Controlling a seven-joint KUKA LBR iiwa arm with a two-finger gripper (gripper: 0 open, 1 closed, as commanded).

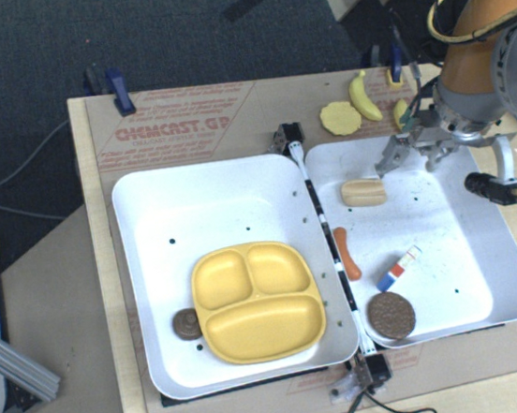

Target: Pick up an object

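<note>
My gripper (412,160) hangs over the far edge of the right bin (477,248), its two fingers spread apart with nothing between them. A tan bread roll (363,193) lies just left of and below it, a short gap away. Further toward the front of the same bin lie an orange stick-shaped piece (345,254) by the left wall, a small blue, white and red item (396,270), and a round brown cookie (391,315) in the front corner.
The left bin (148,225) holds a yellow divided plate (255,300) and a small brown disc (187,324) beside it. On the bench behind the right bin sit a toy banana (364,97) and a yellow round piece (341,118). Blue clamps (118,92) stand at the bench's back edge.
</note>
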